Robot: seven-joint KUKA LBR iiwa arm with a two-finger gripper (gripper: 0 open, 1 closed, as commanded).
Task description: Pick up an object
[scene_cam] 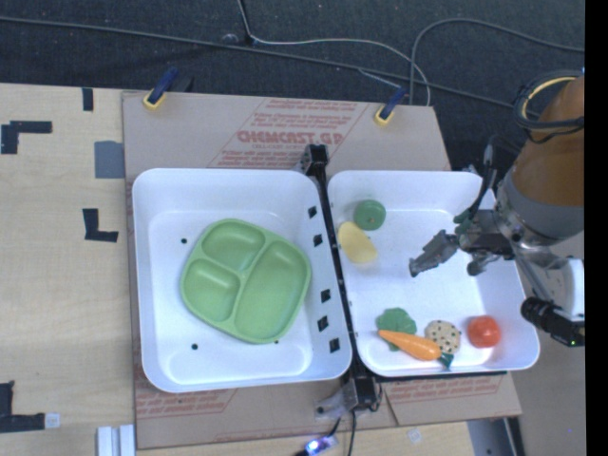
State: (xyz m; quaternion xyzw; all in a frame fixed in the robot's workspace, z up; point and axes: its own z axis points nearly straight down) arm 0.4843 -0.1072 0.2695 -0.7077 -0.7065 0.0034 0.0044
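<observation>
Setting: a pale wooden bench [57, 283] topped with a brown cardboard sheet [285, 131], dark carpet behind it with cables running across.
Landmark: the black divider [328, 255] where the two white bins meet; every place below is given from it.
Left bin [152, 255]: just left of the divider, holding a green sectioned plate [247, 280] that lies flat near its middle, turned at an angle.
Right bin [513, 354]: just right of the divider, holding the loose toy food.
Yellow piece [358, 244]: closest to the divider, about halfway along it.
Green ball [370, 215]: just behind the yellow piece, touching or nearly so.
Broccoli [396, 321]: right of the divider's near end.
Carrot [410, 345]: in front of the broccoli, lying across, its tip towards the divider.
Cookie [442, 335]: against the carrot's far end.
Tomato [484, 331]: furthest from the divider, in the near right corner.
Arm [551, 169]: well right of the divider, over the right bin's outer edge.
Gripper [456, 257]: above bare bin floor, between the yellow piece and the tomato; two dark fingers spread apart, nothing between them.
</observation>
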